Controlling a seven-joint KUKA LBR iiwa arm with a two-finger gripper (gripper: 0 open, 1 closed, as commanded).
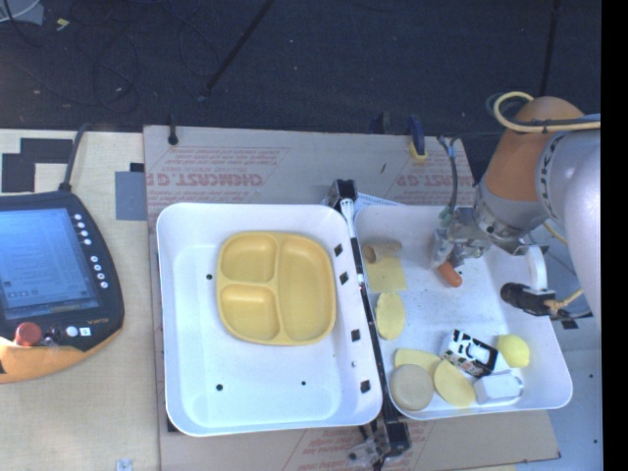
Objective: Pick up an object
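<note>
The claw (453, 255) hangs low in the right bin (559, 386) directly over a small orange carrot-like piece (449, 275), seemingly lined up to grasp it, though whether it is wide or narrow cannot be told.

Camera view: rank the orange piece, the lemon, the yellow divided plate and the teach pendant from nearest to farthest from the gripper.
1. Orange piece, right bin, just below the gripper.
2. Lemon, right bin, toward its front right corner.
3. Yellow divided plate, left bin.
4. Teach pendant, on the bench at the far left.
</note>
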